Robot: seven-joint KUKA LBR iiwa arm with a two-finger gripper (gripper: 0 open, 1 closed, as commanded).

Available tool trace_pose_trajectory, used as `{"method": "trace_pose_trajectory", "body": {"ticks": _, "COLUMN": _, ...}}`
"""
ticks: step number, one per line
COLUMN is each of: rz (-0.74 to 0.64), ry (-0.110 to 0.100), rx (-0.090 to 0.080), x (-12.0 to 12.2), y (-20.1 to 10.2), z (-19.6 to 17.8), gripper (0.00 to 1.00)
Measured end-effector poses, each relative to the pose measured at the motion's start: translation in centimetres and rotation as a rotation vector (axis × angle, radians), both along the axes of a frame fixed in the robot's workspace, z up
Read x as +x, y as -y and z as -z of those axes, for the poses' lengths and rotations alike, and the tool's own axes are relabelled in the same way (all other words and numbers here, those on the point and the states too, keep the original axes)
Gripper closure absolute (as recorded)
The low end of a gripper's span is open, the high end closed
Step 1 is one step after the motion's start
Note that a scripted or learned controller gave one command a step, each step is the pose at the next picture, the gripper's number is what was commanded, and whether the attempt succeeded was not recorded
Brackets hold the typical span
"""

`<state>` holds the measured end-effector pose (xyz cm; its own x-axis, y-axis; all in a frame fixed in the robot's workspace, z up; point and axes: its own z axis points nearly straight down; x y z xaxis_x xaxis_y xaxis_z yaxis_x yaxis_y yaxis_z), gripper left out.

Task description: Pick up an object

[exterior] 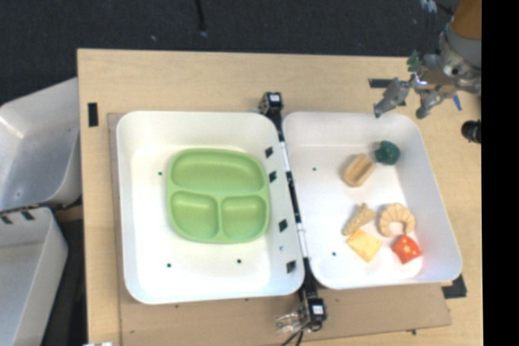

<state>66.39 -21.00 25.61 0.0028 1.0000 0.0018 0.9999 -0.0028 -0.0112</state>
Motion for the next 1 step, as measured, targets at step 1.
{"method": "trace_pose_trajectory", "body": {"ticks": 1, "rz": -0.004, "ry": 0.013, "rx": -0.004, "x": 0.22, "y": -0.04, "z": -0.87, "gripper": 0.0}}
